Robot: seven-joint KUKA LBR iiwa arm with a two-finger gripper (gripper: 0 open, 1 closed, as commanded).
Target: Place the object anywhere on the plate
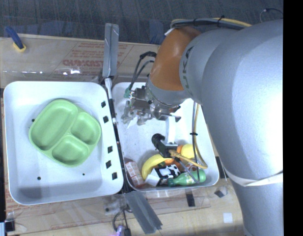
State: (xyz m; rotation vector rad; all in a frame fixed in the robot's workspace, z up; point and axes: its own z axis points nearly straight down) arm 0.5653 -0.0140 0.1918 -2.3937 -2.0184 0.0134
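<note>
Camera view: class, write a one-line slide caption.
End effector hovers over right bin above piled toys; green plate waits in left bin.

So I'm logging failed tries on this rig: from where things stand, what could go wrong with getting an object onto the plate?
1. The banana, green bottle and other items lie heaped in the right bin's near corner, so a grab may catch two or slip.
2. The pincer hangs over bare floor, away from the heap.
3. The green plate sits across the bins' rims; a carried item could clip them.
</note>
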